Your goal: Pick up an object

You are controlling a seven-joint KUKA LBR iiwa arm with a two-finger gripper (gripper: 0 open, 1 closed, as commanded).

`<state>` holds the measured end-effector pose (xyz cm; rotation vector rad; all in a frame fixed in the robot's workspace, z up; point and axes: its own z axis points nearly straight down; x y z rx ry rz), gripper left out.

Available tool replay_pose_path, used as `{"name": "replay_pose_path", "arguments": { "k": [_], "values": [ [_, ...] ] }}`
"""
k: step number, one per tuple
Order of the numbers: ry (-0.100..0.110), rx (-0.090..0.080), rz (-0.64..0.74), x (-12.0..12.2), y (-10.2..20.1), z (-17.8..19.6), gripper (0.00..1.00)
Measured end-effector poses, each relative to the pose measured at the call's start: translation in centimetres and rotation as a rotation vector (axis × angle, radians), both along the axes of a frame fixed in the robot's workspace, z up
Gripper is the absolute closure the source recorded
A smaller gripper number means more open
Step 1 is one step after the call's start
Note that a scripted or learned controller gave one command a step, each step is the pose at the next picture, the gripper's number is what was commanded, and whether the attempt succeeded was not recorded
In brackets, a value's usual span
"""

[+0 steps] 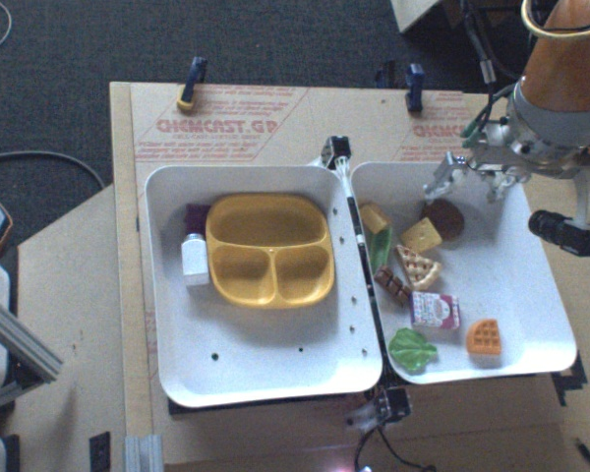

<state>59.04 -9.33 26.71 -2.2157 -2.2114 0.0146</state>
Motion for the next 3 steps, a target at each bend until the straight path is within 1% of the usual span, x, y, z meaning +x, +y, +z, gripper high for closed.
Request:
{"name": "replay_pose_path", "arguments": {
  "k": [1,2,3],
  "values": [
    [-0.013,-0.001,0.002,0.2,0.0,0.7,0.00],
    [-0.008,0.000,0.001,0.0,-0.1,-3.6,0.00],
    [-0.008,0.000,0.002,0.2,0.6,-8.0,0.00]
  ]
}}
